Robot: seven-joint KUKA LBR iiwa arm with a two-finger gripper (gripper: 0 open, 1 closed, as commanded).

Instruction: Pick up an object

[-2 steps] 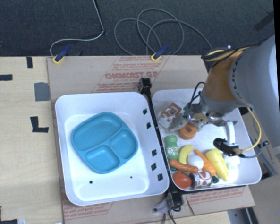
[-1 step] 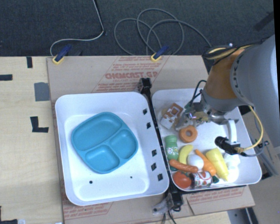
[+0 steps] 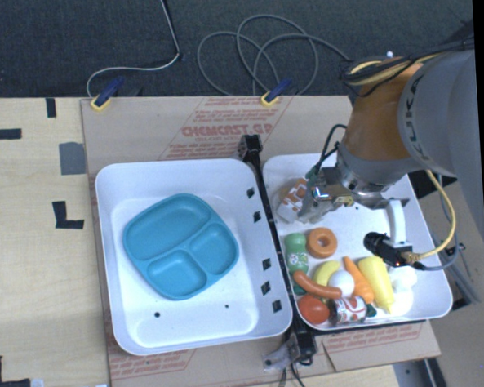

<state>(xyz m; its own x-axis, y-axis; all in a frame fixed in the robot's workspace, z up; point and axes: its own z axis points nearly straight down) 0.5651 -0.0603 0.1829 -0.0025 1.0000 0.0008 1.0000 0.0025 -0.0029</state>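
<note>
The right bin [image 3: 419, 219] holds a heap of toy food. An orange donut ring [image 3: 322, 242] lies near its middle, with a green piece [image 3: 296, 247] to its left. Toward the front lie a red sausage [image 3: 316, 287], a red tomato [image 3: 314, 309], a carrot [image 3: 361, 277], a yellow banana [image 3: 379, 282] and a white egg [image 3: 340, 281]. A brown and white toy [image 3: 294, 196] lies in the bin's back left part. My gripper [image 3: 317, 195] hangs low just right of that toy, below the orange band of the arm [image 3: 377, 131].
The left bin [image 3: 111, 188] holds a blue sectioned plate [image 3: 180, 245]. A black divider [image 3: 264, 220] runs between the two bins. Cables [image 3: 249, 49] loop on the dark floor behind the bench. A black cable and yellow hose [image 3: 441, 242] hang over the right bin's right side.
</note>
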